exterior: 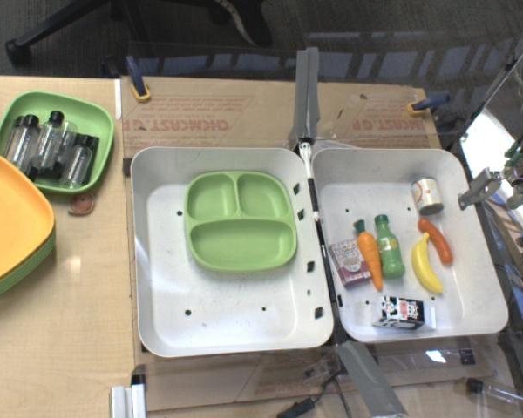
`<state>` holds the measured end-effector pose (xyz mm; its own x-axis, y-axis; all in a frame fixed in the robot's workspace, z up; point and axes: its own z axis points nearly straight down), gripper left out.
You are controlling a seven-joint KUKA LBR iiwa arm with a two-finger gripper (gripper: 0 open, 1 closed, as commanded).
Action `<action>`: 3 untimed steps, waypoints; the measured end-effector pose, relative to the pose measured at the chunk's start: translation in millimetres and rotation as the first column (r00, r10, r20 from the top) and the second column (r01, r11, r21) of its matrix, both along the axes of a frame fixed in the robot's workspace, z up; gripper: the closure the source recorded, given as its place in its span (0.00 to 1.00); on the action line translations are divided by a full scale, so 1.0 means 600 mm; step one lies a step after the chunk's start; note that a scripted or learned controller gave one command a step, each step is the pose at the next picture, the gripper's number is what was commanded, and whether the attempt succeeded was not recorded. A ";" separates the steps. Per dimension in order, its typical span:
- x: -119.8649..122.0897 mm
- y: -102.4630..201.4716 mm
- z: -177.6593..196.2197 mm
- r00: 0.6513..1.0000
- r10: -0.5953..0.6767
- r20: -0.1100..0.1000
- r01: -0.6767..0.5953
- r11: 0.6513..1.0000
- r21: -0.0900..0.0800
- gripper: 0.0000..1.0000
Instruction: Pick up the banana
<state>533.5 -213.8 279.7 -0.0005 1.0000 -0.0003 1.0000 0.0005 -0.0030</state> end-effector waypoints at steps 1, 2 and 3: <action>0.001 -0.001 0.013 1.000 0.001 -0.002 -0.001 1.000 -0.001 1.00; -0.009 -0.014 -0.291 1.000 0.008 0.001 -0.008 1.000 0.001 1.00; -0.022 0.106 -0.315 0.988 -0.154 0.000 0.154 0.988 0.000 1.00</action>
<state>520.6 -150.3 91.0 0.1531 0.9882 0.0001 0.9882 -0.1531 -0.0026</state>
